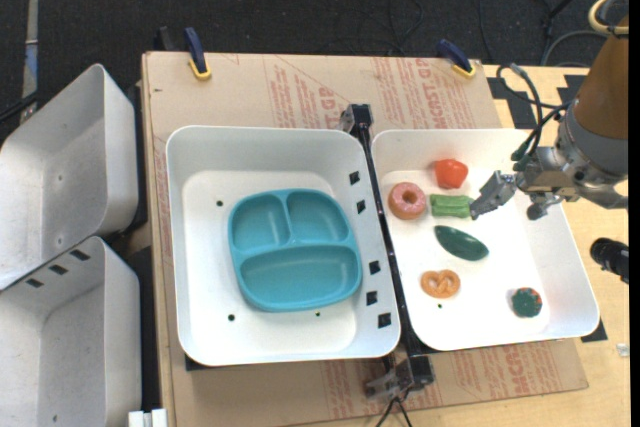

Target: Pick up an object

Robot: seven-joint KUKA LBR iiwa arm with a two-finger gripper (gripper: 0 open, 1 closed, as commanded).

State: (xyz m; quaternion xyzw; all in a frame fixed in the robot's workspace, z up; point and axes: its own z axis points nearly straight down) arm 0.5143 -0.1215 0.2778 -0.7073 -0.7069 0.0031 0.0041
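The gripper (497, 191) hung above the right bin (575, 245), fingers slightly apart and holding nothing, just right of the green block (451, 206) lying beside the pink donut (407, 200).

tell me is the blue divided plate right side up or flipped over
Right side up: the blue divided plate in the left bin shows its three sunken compartments facing the camera, with raised ridges between them.

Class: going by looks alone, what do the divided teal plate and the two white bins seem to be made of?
Divided teal plate: probably moulded plastic, one even colour, rounded compartment ridges, soft sheen. White bins: likely thin formed plastic, smooth, rounded corners, faint gloss; painted metal cannot be excluded.
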